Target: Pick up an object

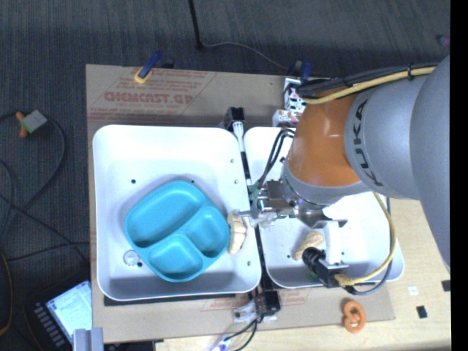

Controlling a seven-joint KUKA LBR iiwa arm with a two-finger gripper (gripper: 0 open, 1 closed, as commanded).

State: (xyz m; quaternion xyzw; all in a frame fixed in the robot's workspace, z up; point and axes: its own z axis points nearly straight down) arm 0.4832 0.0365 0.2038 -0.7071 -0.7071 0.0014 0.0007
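grey arm [409, 137] nearest lens; pincer [252, 216] at divider between bins, grip state unclear; blue tray [175, 229] in left bin [117, 152].

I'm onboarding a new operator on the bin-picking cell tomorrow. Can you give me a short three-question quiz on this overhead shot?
1. True or false: the blue divided tray lies in the right bin.
2. Multiple choice: the small cream-coloured object sits (A) on the cardboard, (B) at the tray's right edge near the wall between the bins, (C) in the left bin's far corner.
3. Fill in: the small orange ring lies outside the bins, on the ____.

Key
1. False; it lies in the left bin.
2. B.
3. Bench, in front of the right bin.
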